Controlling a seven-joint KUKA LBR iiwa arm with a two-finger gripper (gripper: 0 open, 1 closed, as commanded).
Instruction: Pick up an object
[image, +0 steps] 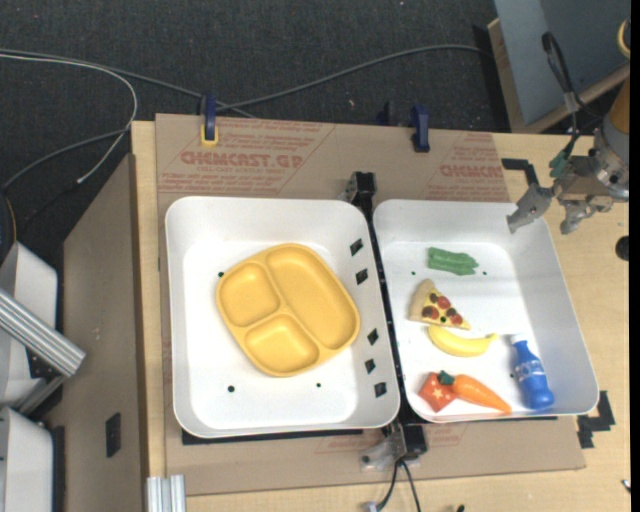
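Observation:
The right bin (560, 300) holds a green pepper-like toy (452, 262), a pizza slice (437, 306), a banana (461, 342), a red-and-orange carrot piece (460, 392) and a blue bottle (531, 375). My gripper (550, 213) hovers over that bin's far right corner, fingers spread and open with nothing between them. It sits well to the right of the green toy and far from the other items.
The left bin (190, 300) carries a yellow divided plate (287, 308). A black divider with clips (368, 290) runs between the bins. Blue clamps (209, 121) hold the cardboard backing at the far edge. Cables lie on the dark floor behind.

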